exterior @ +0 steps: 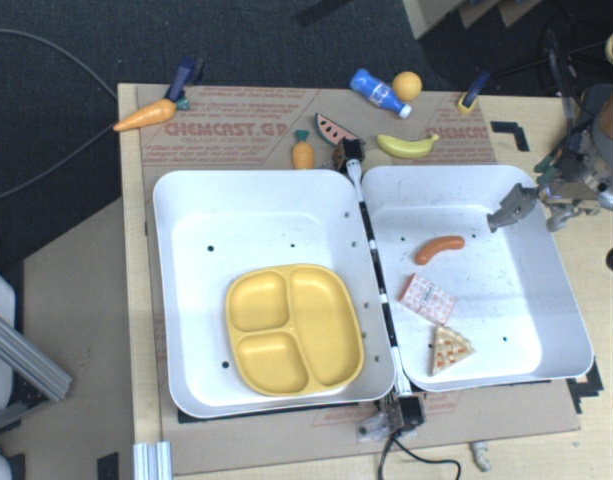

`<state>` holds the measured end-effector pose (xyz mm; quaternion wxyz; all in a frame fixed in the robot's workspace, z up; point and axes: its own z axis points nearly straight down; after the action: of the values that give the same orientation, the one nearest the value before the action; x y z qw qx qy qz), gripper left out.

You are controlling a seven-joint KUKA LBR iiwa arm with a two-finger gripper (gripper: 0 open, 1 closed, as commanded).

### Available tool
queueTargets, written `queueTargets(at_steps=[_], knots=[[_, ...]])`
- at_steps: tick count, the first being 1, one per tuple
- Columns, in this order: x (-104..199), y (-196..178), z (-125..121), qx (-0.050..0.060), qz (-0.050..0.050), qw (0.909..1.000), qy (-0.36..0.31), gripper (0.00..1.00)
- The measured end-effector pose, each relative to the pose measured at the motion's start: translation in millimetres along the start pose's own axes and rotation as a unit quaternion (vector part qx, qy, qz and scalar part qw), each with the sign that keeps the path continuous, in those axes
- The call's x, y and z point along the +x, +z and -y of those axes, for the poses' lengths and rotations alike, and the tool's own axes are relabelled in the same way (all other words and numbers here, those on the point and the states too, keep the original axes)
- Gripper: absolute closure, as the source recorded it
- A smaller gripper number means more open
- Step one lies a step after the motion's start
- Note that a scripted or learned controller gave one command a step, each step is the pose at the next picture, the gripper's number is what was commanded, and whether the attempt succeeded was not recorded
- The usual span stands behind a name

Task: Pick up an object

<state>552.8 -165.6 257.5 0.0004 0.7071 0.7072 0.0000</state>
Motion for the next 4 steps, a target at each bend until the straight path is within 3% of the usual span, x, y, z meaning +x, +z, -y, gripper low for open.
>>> queueTargets(at_steps=[1,2,3,4], knots=[[40.3,112.0,-59.4,0.002,-0.001,1.0,-0.001,0.0],[47.6,165.8,-58.6,-0.009,0.004,1.0,0.0,0.0],[46.5,154.6,-59.7,-0.011,0.006,0.9999,0.0,1.0],[46.7,155.0,-59.5,-0.01,0.005,0.9999,0.001,0.0]])
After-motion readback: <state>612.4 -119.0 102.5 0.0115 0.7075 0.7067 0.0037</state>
